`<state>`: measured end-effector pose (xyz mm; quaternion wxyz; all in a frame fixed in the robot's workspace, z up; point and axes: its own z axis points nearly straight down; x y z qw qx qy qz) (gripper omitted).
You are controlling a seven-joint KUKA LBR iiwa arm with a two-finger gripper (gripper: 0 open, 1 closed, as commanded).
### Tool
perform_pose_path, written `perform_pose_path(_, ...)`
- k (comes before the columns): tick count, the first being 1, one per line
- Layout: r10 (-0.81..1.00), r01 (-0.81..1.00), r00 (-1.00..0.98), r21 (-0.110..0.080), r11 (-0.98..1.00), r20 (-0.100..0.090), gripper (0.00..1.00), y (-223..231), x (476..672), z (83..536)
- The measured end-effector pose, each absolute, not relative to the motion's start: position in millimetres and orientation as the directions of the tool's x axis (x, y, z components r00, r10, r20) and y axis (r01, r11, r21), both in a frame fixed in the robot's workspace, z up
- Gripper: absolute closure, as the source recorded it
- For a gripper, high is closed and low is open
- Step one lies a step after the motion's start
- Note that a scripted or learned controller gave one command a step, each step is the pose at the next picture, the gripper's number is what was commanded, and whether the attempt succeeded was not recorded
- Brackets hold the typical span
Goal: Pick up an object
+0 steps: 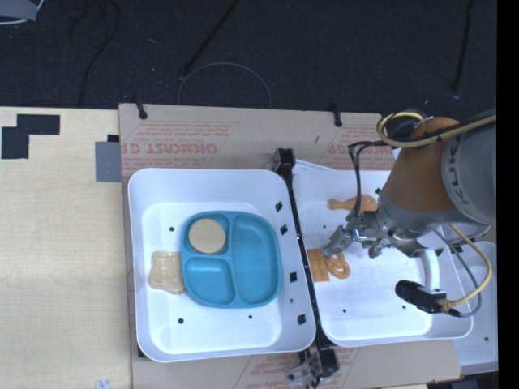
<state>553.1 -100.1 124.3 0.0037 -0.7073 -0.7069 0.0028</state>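
gripper point(345, 240) is hanging low over the right bin point(381, 318), arm is reaching in across the bin's far side. can't tell from this angle whether the gripper is apart or together, the wrist is blocking the view, and nothing is showing as held

likeliest target: orange pretzel-shaped piece point(328, 266), lying flat on the bin floor just beside the gripper, on its side toward the divider between the bins, looking apart from it rather than touching. a second orange stick-like piece point(354, 203) is lying near the gripper on the opposite side, partly tucked under the wrist

left bin point(162, 193) is well away from the gripper: blue divided tray point(243, 286) with a tan round disc point(206, 235) in one compartment, pale beige piece point(166, 271) lying against the tray's outer edge

reading this as the approach/align step, grasp not yet made. next move is calling for a small shift toward the divider to centre over the pretzel piece, then a straight drop and close. risk I'm seeing: piece is flat and close to the bin wall, so the wall may be crowding the grasp
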Motion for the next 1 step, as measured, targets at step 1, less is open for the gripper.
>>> perform_pose_path(1, 1.0, 1.0, 0.001, -0.001, -0.001, 0.003, 0.0, -99.2, 554.5, 89.0)
